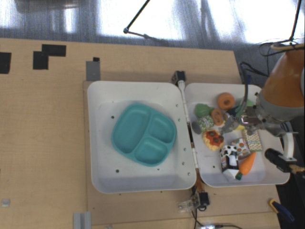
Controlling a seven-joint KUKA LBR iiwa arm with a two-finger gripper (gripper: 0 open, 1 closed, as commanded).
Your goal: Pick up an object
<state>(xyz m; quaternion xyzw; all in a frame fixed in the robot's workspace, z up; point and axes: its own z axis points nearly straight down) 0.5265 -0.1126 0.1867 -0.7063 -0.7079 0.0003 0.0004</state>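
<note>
One camera is fixed above the counter (pixel 43 142) and looks down at a slant, so the far edge of the counter lies toward the top of the frame with a strip of bright floor (pixel 190 8) beyond it. It stands far enough off to take in both white bins whole: the left bin (pixel 97 128) sits near the middle of the frame, the right bin (pixel 271 178) close to the right side. The arm (pixel 286 87) enters from the right and is cut by the frame there. A wide stretch of bare counter fills the left third.
</note>
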